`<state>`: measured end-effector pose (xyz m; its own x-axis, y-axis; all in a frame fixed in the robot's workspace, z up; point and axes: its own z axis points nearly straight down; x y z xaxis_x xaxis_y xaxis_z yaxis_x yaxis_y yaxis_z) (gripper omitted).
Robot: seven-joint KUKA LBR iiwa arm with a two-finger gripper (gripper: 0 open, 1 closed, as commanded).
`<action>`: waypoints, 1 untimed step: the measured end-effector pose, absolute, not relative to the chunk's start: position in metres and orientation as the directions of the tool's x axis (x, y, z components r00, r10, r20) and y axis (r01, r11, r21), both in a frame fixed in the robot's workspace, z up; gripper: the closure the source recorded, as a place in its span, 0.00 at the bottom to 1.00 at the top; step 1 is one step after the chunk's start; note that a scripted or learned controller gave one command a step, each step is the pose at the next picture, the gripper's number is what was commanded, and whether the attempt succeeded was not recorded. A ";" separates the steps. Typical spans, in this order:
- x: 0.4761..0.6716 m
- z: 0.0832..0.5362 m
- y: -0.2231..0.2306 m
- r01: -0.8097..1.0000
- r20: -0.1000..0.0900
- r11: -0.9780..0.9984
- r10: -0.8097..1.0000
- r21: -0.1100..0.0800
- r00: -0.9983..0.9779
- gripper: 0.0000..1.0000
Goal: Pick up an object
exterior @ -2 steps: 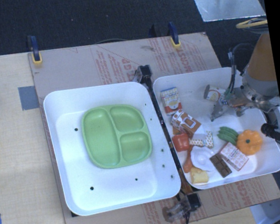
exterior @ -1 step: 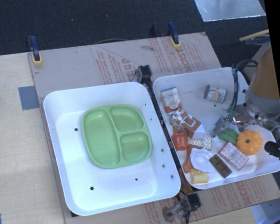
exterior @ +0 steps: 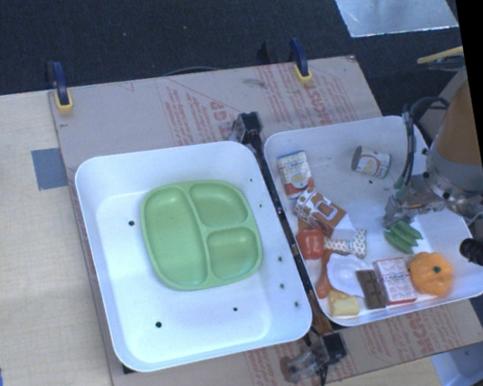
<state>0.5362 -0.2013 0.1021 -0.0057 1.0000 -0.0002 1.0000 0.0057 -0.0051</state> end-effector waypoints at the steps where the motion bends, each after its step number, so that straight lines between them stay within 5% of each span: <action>1: 0.538 0.195 -0.213 1.000 -0.003 0.003 1.000 0.004 -0.003 1.00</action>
